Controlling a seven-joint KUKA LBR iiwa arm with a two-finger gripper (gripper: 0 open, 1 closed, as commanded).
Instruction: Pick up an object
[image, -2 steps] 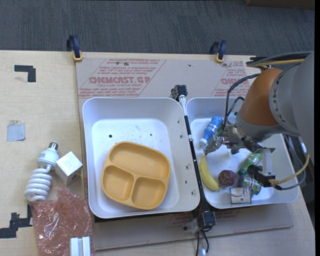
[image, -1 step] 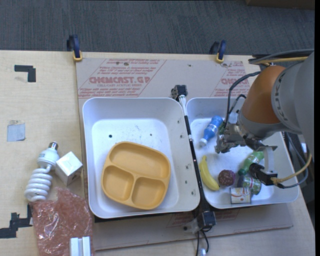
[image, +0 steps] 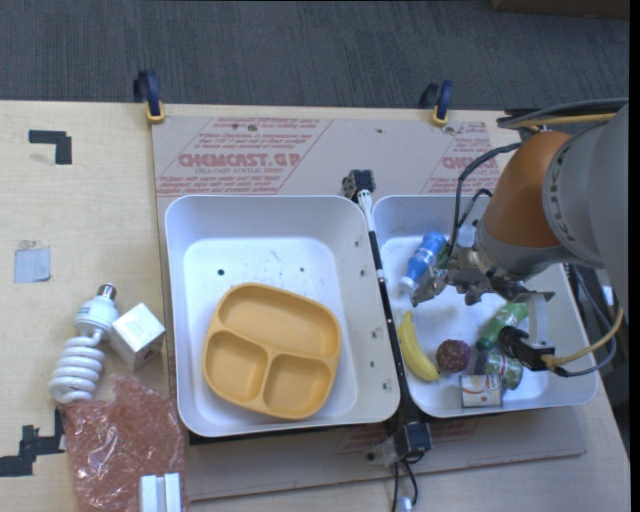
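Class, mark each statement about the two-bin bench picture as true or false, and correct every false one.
1. The yellow divided tray lies in the left bin. True.
2. The banana lies in the left bin. False: it lies in the right bin, near its left wall.
3. The spiral light bulb lies on the bench outside both bins. True.
4. The dark red ball sits on the yellow divided tray. False: it is in the right bin, beside the banana.
5. The blue bottle is in the right bin. True.
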